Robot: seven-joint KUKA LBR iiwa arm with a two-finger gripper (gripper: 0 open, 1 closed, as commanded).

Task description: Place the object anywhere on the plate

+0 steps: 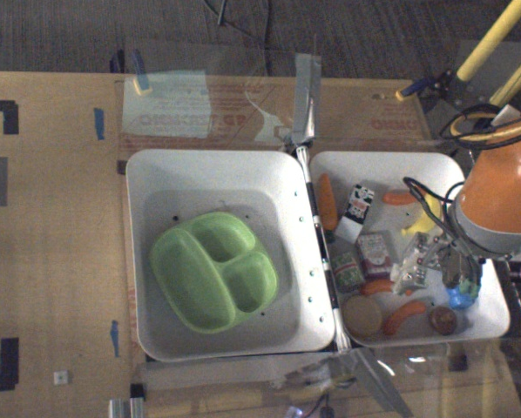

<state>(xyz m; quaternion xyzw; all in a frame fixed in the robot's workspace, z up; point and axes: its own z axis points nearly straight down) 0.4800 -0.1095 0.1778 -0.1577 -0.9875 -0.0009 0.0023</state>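
The arm [496,194] enters at right, over the right bin [330,165], likely to pick a toy. The left bin [156,172] holds the green plate [213,273], bare, ready for it. The gripper [430,259] hangs among toys; its grasp I cannot tell. The carrot [328,200] lies upper left in the right bin.

Orange-banded grey arm [496,200], black cables

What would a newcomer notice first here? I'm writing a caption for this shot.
The bright green three-compartment plastic plate lying alone in the left white bin stands out first. Next comes the right white bin, crowded with small toy foods, and the grey arm's orange band looming over its right side.
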